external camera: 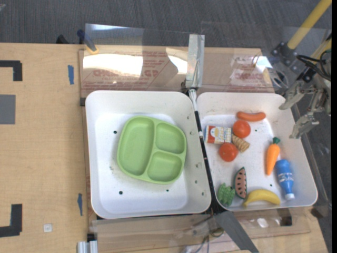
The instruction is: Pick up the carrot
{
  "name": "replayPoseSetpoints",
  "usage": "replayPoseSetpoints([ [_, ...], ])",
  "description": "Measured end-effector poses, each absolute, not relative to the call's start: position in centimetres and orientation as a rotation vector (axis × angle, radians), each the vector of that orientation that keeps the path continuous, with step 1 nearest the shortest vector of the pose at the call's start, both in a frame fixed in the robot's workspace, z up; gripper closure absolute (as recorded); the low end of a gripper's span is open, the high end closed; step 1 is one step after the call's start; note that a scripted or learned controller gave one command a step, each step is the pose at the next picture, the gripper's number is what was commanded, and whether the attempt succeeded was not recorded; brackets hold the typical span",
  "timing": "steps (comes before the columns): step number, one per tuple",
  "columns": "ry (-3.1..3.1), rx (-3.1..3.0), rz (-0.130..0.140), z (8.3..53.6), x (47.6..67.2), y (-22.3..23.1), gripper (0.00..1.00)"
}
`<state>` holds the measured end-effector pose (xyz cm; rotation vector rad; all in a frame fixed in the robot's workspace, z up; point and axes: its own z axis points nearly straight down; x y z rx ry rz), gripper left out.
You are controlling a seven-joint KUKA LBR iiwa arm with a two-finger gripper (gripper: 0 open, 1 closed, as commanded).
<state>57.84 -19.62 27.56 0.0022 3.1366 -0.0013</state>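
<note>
We take the carrot (271,157) as our landmark: it lies in the right bin (308,165), close to that bin's right wall, with the green top pointing away from the camera and the orange tip pointing toward us. Just beside the carrot, on the side of the wall and a little nearer to us, lies a blue bottle (285,178), and its cap end almost touches the carrot's tip, so we judge there is little room for a finger on that side. Nearer to us than the carrot is a banana (262,196), and beside it a watermelon slice (240,182) and a piece of broccoli (226,194). To the left of the carrot we see two tomatoes (241,128), a small carton (218,135) and, farther from us, a sausage (251,116); these stay well apart from it. The hand (307,121) hangs above the right wall of the bin, beyond the carrot's green end and high over it, holding nothing; its fingers (303,126) seem spread, but we cannot tell this surely. The left bin (100,141) carries only a green divided plate (151,149), far from the carrot, so probably it waits there as a place for the food.
</note>
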Motion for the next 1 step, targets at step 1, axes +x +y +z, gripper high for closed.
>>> replayPoseSetpoints([
  [1, 3.145, 0.028, 0.002, 16.42, 48.36, -22.27, 0.00],
])
